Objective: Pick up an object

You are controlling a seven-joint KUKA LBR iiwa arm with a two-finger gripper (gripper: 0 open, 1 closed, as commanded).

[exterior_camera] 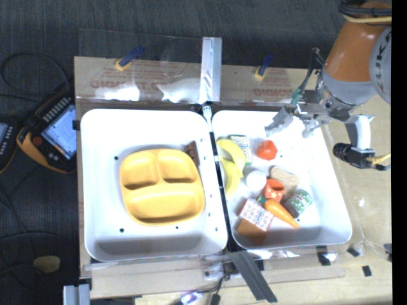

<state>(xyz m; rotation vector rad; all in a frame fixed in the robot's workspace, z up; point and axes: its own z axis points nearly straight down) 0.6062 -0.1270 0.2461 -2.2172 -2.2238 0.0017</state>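
Print on the small carton [255,216] is too blurred to read.

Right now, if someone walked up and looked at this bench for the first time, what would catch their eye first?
Probably the big yellow divided tray filling the left bin. Next, the jumble of toy food in the right bin: a banana, a red tomato and a carrot among others. The end effector hangs over that bin's far edge, holding nothing.

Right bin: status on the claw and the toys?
Claw open, above right bin's far edge, holding nothing. Tomato nearest, just below it. Banana, carrot crowded nearby.
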